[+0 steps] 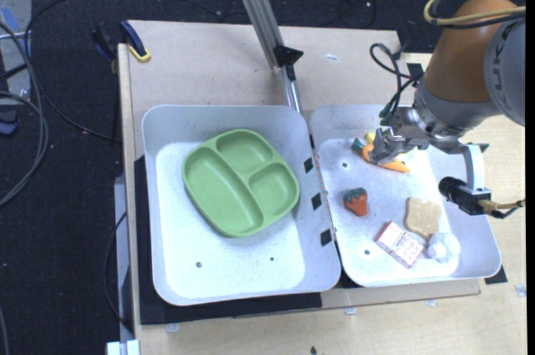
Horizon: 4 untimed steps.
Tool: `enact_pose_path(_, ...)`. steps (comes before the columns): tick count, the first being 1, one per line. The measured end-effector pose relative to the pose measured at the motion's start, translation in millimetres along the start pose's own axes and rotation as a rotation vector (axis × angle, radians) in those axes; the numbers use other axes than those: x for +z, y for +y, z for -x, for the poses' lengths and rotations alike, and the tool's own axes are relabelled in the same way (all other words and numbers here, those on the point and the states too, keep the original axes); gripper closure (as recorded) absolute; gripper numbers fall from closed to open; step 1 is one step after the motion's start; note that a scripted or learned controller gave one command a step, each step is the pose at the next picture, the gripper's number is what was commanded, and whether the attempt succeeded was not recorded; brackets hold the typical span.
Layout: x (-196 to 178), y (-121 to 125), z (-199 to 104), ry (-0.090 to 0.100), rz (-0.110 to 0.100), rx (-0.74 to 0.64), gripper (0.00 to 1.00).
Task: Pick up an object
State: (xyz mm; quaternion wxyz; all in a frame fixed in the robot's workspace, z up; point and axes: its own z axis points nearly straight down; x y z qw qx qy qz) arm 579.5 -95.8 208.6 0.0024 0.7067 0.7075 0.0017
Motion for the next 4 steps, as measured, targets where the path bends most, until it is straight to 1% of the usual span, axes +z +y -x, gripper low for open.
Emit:
enact_pose_path(1, -50, 2, 0, 0.000, 0.000, -0.001, 1.00)
enact_pose_path(2, -36, -10, -48, 0.002, -0.008, -0.005, 1.00)
enact_pose_path(3, -43, -19, -104, 0.002, -0.007, -0.006, 1.00)
enact_pose_path(4, -41, -38, -154, 0.002, -0.008, -0.006, 1.00)
